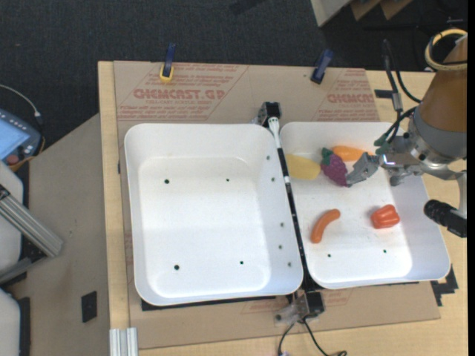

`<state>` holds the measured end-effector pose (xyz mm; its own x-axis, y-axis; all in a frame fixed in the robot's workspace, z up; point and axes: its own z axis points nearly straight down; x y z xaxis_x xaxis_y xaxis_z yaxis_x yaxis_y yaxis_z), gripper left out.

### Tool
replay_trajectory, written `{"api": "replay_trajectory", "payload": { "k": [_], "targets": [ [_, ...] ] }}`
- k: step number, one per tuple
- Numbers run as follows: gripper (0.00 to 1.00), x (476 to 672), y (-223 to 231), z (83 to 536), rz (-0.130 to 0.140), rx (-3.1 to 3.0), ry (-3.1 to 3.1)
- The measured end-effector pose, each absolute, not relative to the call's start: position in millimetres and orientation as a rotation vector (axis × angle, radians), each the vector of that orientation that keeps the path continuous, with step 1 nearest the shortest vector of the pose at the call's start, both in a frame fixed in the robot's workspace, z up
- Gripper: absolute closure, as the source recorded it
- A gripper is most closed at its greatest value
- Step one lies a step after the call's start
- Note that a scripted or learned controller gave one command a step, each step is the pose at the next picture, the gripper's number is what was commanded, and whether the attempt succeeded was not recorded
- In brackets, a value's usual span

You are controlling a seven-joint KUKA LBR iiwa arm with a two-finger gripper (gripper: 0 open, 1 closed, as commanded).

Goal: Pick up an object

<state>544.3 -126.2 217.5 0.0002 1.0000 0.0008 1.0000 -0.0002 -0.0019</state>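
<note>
Camera view, looking down at a slant: two shallow white bins sit side by side on a brown cardboard-covered bench (223,80). The left bin (148,221) is the bigger-looking one from here, with small dark dots on its floor. The right bin (415,262) holds the toys.

Near its left wall lies a pale yellow piece, lemon-like (303,167). Just beside that, toward the arm, is a purple bunch of grapes (335,169), and touching the grapes at the back is an orange piece with a green stem, probably a carrot or pepper (349,153). Lower down, well apart from those, an orange sausage-shaped toy (324,225) lies tilted on the floor, and to its right sits a red pepper-like piece (384,216).

The grey arm with its orange band (445,99) reaches in from the right. Its gripper (364,169) hangs low over the bin, right next to the grapes. One grey finger (362,170) points toward the grapes and seems to touch or nearly touch them; I cannot tell whether the fingers are spread or pressed together, nor whether anything sits between them.

Blue clamps (168,61) hold the cardboard at the far edge.
</note>
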Motion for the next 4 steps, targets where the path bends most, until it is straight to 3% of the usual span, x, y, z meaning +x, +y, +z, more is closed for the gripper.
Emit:
{"api": "replay_trajectory", "payload": {
  "k": [1,2,3,4],
  "targets": [
    [0.0,547.7,-19.9,182.6,0.0,-2.203,-2.227],
    [0.0,583.8,-76.2,185.0,-0.001,-2.23,-2.221],
    [0.0,610.7,-158.7,244.4,-0.003,-2.237,-2.223],
    [0.0,622.2,-96.4,117.4,0.008,-2.207,-2.218]
  ]
}}
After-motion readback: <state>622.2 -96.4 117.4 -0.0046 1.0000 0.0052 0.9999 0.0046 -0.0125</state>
